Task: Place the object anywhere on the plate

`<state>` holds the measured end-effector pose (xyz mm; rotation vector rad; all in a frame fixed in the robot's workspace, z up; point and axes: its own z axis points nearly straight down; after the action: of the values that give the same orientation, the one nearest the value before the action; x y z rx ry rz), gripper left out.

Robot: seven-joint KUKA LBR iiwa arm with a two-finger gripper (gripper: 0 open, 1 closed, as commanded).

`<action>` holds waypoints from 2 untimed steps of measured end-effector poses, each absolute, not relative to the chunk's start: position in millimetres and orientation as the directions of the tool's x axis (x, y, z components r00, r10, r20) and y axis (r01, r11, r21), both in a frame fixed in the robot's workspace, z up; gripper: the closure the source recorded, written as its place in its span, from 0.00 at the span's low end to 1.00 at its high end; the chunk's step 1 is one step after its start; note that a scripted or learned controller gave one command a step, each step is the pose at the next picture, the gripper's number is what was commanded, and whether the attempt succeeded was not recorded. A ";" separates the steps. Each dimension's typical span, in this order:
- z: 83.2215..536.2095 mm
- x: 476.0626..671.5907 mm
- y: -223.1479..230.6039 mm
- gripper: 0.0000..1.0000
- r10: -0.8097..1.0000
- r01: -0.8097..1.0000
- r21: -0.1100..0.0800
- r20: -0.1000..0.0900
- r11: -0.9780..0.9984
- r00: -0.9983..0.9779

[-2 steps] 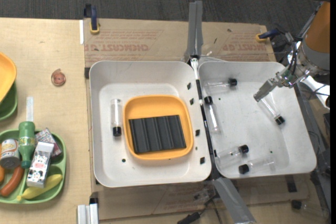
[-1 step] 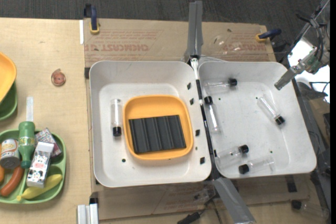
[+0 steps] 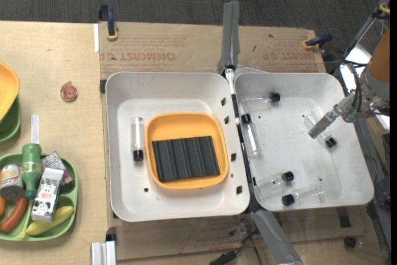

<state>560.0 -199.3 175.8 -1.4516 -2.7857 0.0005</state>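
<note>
My gripper (image 3: pixel 321 128) hangs over the right bin (image 3: pixel 347 192) near its right wall, just above a small clear vial with a black cap (image 3: pixel 329 142); these vials could easily roll or slip away from me. Whether my gripper is spread or pinched I cannot tell. The orange plate (image 3: pixel 186 123) sits mid-left bin (image 3: pixel 118 133), a dark ridged block (image 3: pixel 185 157) on it.

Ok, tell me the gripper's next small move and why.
Probably lower the gripper onto the vial lying just below it in the right bin. Nothing shows between its fingers, and the orange plate in the left bin carries only a dark ridged block, no vial.
</note>
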 end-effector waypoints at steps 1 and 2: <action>180.9 654.5 -222.0 0.00 0.822 0.822 0.002 -0.003 0.569 -0.569; 157.5 602.6 -163.1 0.00 0.762 0.762 0.000 0.000 0.648 -0.648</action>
<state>602.6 -163.1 157.5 -1.3180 -2.8515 0.0002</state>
